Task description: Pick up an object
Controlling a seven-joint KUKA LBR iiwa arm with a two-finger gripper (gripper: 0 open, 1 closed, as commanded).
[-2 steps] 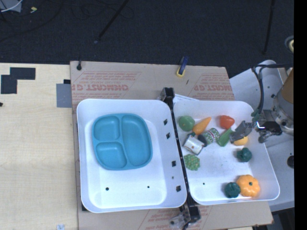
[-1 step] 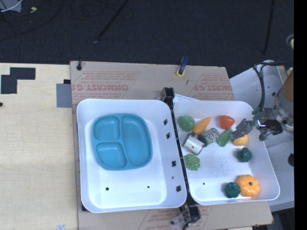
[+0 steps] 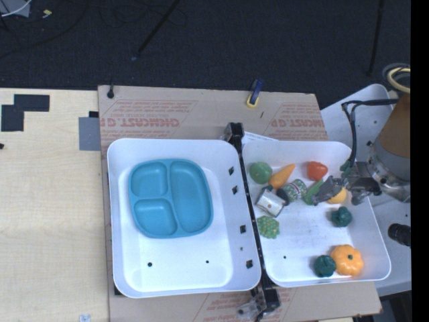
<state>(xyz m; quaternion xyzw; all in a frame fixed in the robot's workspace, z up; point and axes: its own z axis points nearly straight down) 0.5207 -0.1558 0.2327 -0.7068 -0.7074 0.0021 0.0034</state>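
An object to be picked lies wherever the gripper [image 3: 333, 190] is reaching: low at the right side of the right bin [image 3: 305, 233], among a small cluster of toys. A yellow piece [image 3: 339, 195] sits right under it, perhaps touched, but the dark fingers blur into the clutter and I cannot tell whether they are apart or closed, nor whether anything sits between them.

The arm comes in low over the bin's right wall, which suits a reach into that crowded corner.

The right bin also holds a green round toy [image 3: 261, 172], an orange carrot [image 3: 282, 174], a red toy [image 3: 317, 170], a small can [image 3: 292, 191], a white block [image 3: 269, 203], a green bumpy piece [image 3: 269, 227], a dark green piece [image 3: 342, 216], another dark green piece [image 3: 324, 265] and an orange pumpkin [image 3: 347, 259]. The left bin [image 3: 134, 260] holds a blue divided plate [image 3: 170, 198], its compartments bare.
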